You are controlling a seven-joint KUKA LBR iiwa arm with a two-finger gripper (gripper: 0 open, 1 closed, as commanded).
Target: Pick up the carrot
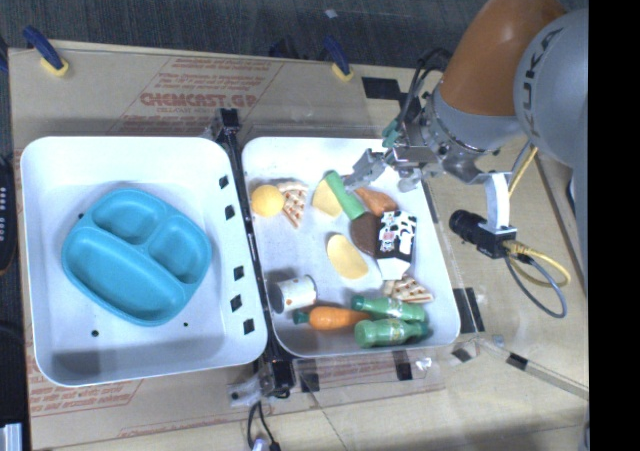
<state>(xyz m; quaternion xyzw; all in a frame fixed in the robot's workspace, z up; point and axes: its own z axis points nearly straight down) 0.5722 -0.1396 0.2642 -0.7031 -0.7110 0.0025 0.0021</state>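
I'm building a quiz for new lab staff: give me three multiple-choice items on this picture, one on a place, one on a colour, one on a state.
1. Where does the carrot lie?
A. In the left bin, on the tray
B. Near the front edge of the right bin
C. On the bench outside the bins

2. What colour is the divided tray in the left bin?
A. Red
B. Black
C. Blue

3. What is the pincer doing with the carrot?
A. Hovering at the right bin's far side, apart from it
B. Lifting it over the left bin
C. Pressing it into the tray

Key: 1 B, it lies beside the green bottle there; 2 C, the tray is plainly blue; 3 A, the carrot rests far from the pincer.
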